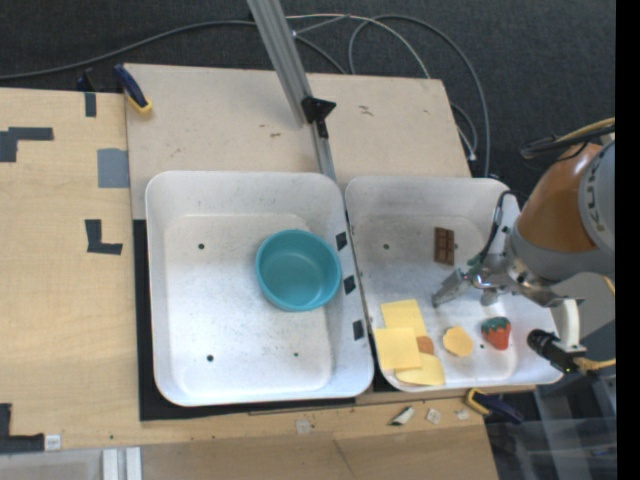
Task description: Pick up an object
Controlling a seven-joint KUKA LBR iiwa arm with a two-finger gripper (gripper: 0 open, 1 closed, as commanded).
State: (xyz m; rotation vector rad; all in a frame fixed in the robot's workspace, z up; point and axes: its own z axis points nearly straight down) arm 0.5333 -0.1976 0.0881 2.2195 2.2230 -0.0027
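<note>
A teal bowl (297,270) sits in the left bin (170,268), toward its right side. The right bin (400,203) holds a small brown block (444,245), yellow flat slices (404,343), a round orange-yellow piece (458,342) and a red piece with a green top (495,332). My gripper (450,290) hangs low over the right bin, fingers pointing left, between the brown block and the round piece. Nothing shows between the fingers. The fingers look spread.
A grey metal pole (290,63) slants down from the top to the seam between the bins. Cables (420,38) loop over the dark floor behind. A clamp (133,90) sits on the board's far-left corner. The arm's orange and grey body (565,218) stands by the right bin's right rim.
</note>
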